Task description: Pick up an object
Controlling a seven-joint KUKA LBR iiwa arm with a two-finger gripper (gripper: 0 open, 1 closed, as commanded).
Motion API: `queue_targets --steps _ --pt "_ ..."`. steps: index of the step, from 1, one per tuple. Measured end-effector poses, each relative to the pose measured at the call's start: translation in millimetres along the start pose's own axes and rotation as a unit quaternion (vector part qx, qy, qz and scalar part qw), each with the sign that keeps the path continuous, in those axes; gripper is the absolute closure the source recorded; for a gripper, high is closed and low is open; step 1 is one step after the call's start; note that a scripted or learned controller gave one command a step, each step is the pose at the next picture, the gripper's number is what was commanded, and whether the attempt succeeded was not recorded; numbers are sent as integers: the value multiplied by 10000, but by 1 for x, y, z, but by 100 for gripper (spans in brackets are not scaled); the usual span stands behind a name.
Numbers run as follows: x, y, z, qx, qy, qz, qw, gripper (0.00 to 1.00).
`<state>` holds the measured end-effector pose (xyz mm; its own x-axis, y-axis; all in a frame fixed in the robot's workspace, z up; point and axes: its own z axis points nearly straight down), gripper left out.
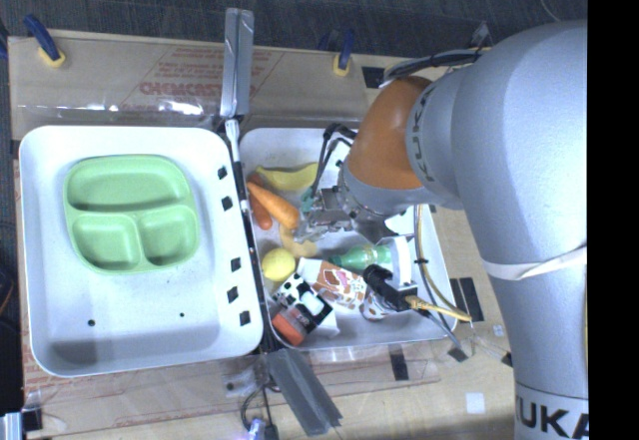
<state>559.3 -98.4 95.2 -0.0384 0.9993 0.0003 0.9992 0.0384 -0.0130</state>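
Lying in the right bin (262, 143) is a jumble of candidates for the pick: a carrot (272, 201), a banana (288, 176), a yellow lemon-like fruit (279, 264), a green bottle (360, 256), a patterned carton (339, 285) and a black-and-white piece with an orange-red cap (290, 327) beside it. The pincer (321, 217) sits low among them, just right of the carrot's thick end and just below the banana, with the fruit below and to its left and the bottle below and to its right. Whether its tips stand apart or together I cannot tell, and nothing shows clearly clamped between them. As a judgement, the reach looks done; the grasp and lift remain. Well to the left, the other bin (40, 328) holds a green divided tray (130, 212) on the bench (120, 64).
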Motion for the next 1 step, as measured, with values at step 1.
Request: queue_targets --steps 1 --pt "51 -34 -141 -31 -3 -433 9991 100"
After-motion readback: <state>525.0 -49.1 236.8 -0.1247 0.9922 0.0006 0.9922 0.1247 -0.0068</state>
